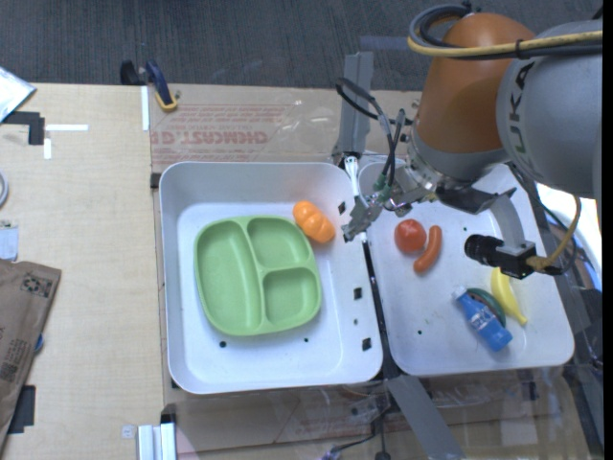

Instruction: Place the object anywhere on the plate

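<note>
1. Two white bins sit side by side on the surface (86,209): the left bin (182,286) and the right bin (546,338).
2. One green plate (257,274) lies in the left bin, toward its left half. It has three compartments: a long one on the left, and two smaller ones on the right.
3. One orange fruit (313,220) rests on the left bin's floor, touching or just beside the plate's upper right rim, not inside any compartment.
4. The right bin holds four things: one red tomato (410,236), one orange-red sausage (428,248), one yellow banana (507,295) and one blue packet (483,320).
5. The tomato and sausage lie just beside each other near the bin's upper left; whether they touch I cannot tell.
6. The banana and packet lie close together toward the bin's lower right, well apart from the tomato.
7. One arm (536,94) reaches in from the right, its orange band above the right bin's far edge.
8. The end effector (359,220) hangs over the divide between the two bins, just right of the fruit. Whether it is spread or pressed together I cannot tell; nothing is seen in it.
9. One blue and yellow clamp (158,84) lies on the surface, beyond the left bin.
</note>
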Available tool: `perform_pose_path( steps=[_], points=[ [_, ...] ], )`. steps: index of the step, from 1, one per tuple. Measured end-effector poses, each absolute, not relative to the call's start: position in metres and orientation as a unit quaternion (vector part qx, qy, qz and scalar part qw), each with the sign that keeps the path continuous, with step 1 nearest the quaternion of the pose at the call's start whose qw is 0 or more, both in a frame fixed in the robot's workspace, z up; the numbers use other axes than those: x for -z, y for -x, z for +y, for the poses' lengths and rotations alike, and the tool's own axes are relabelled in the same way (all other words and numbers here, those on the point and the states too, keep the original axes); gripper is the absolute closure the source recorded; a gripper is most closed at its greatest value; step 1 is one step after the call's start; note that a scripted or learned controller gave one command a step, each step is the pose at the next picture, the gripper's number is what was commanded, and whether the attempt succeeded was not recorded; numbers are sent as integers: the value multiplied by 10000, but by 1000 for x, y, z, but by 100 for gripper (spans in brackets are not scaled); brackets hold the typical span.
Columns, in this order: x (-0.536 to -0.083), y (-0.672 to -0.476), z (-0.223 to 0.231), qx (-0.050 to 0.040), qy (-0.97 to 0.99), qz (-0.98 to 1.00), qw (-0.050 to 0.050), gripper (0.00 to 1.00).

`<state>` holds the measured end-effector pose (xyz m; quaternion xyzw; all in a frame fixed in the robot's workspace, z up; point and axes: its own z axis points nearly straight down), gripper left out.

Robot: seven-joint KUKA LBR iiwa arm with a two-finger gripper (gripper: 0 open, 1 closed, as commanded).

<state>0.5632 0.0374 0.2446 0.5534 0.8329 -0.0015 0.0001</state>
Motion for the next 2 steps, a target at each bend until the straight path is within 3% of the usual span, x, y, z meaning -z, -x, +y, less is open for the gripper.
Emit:
perform_pose_path(
  steps=[1,2],
  points=[
    [-252,-564,37,31,-5527,8334,2,100],
    [-252,-564,37,31,-5528,8333,0,0]
  ],
)
